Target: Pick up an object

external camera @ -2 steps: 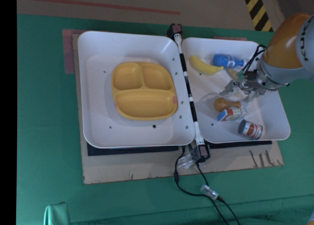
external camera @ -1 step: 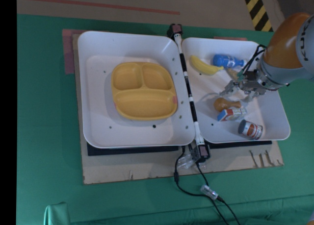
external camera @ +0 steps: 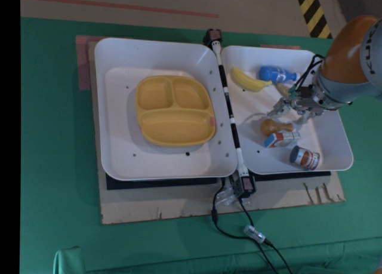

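Note:
My gripper (external camera: 290, 114) hangs over the middle of the right bin (external camera: 334, 147), with its fingers spread open and nothing between them. Just below it lie a brown drumstick-shaped toy (external camera: 273, 126) and a small red, white and blue carton (external camera: 280, 140). A yellow banana (external camera: 248, 80) and a blue bottle (external camera: 276, 75) lie at the far side of the bin, the bottle close to the wrist. Near the front right corner a red and white can (external camera: 305, 158) lies on its side.
The left bin (external camera: 113, 147) holds a yellow divided plate (external camera: 174, 110). A black and white bar (external camera: 228, 105) runs between the bins. Cables (external camera: 250, 231) trail over the green cloth in front. The arm's orange band (external camera: 352, 49) rises at the right.

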`<state>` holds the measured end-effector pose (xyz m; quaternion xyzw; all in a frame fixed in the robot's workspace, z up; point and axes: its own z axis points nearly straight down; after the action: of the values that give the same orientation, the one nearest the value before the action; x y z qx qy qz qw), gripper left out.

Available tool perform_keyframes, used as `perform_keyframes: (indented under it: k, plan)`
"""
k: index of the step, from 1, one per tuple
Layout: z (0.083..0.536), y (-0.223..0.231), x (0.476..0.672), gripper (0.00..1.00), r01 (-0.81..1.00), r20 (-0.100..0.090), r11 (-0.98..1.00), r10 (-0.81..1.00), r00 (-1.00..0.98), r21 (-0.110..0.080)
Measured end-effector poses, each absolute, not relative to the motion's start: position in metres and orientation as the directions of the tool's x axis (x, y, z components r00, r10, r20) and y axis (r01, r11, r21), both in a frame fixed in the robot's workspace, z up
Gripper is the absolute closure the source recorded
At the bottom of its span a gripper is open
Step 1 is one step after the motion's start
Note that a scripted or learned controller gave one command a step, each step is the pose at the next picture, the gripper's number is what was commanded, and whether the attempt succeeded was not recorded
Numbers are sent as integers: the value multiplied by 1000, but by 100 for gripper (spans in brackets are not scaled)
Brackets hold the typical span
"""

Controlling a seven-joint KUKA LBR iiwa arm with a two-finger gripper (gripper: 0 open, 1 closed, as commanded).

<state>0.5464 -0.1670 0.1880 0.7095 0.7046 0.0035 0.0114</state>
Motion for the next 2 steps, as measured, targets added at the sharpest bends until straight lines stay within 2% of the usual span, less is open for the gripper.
perform_keyframes:
  k: [1, 2]
  plan:
    - [188, -167, 546, 0, 1000, -11, -7, 1000, 7, 21]
    - [187, -137, 613, 0, 1000, -8, -3, 1000, 3, 20]
